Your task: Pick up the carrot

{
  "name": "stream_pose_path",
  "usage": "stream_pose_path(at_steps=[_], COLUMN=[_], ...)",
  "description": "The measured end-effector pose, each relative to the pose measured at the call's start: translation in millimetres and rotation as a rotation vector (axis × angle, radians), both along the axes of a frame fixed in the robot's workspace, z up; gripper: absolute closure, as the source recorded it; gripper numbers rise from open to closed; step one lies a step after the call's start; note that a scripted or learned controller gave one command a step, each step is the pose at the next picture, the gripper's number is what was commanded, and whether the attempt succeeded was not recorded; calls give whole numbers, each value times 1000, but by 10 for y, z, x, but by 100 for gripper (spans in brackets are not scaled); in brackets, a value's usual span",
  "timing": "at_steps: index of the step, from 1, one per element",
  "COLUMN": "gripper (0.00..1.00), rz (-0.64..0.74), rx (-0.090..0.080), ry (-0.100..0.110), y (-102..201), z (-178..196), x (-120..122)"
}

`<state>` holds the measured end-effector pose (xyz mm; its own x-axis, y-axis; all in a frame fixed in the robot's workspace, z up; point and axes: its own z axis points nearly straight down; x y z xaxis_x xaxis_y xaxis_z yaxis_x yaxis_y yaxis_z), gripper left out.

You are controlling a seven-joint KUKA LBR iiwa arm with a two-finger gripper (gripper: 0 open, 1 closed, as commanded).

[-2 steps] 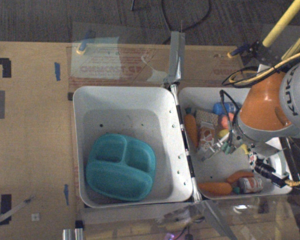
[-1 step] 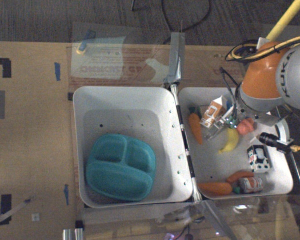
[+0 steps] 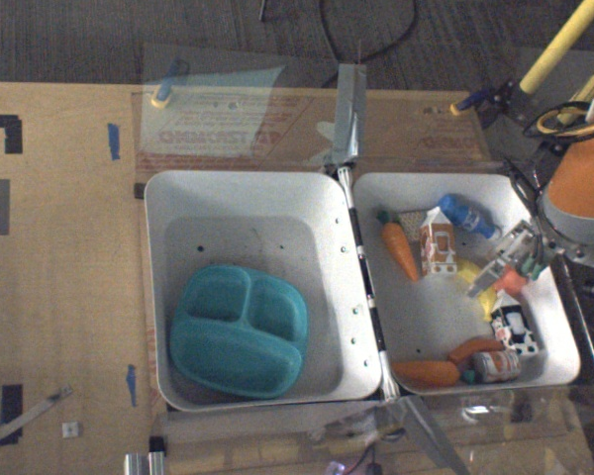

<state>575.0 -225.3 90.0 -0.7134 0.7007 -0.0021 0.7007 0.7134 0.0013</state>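
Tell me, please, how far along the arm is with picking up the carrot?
Done: the end effector has reached into the right bin, over its right half. In hand: nothing; the carrot lies on the bin floor near the left wall, beside the small carton, apart from the end effector. Left: move left over the carrot, descend, grip and lift it.

The orange tapered carrot lies near the right white bin's left wall; a small white-and-orange carton crowds its right side, open floor below.
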Motion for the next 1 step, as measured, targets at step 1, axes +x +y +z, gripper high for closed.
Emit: stream_pose_path(at_steps=[1], gripper=[0], rz=[-86], rx=[-1], ry=[-5], y=[595], z=[416], x=[547])
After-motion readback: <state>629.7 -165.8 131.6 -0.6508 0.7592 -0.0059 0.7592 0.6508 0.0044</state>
